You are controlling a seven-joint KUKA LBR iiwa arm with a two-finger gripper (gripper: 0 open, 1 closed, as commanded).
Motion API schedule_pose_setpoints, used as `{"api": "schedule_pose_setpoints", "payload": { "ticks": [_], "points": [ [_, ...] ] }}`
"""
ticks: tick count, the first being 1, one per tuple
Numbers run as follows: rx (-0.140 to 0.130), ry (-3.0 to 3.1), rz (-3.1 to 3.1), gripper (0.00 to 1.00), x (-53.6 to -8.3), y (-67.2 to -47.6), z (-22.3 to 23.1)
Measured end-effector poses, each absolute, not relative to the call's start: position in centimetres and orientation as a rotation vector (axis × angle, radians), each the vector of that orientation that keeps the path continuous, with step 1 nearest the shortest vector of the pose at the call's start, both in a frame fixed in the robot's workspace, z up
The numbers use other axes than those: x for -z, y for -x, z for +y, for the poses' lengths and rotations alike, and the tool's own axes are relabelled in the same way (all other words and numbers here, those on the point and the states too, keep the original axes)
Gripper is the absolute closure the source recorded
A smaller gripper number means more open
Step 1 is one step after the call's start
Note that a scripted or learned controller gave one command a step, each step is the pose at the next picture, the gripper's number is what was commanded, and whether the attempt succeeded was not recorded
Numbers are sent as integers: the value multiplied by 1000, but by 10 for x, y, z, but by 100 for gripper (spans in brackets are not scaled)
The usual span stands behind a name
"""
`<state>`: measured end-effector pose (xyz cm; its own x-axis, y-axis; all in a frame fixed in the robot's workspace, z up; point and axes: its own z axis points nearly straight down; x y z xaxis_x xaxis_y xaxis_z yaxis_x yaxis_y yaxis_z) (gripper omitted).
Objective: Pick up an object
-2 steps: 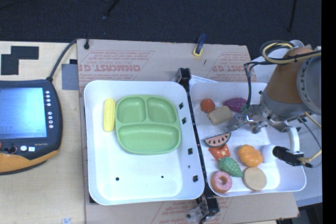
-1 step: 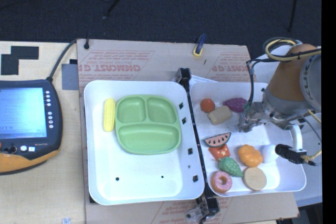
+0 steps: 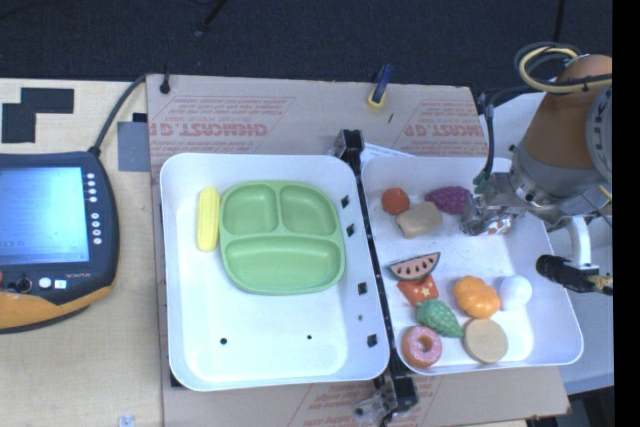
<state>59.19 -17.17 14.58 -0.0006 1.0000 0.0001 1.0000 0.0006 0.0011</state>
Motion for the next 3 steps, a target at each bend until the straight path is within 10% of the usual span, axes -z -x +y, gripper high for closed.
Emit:
{"api": "schedule_pose_setpoints", "payload": {
  "ticks": [3],
  "points": [
    [0, -2219, 2230, 100, -234, -577, -105]
  ]
}}
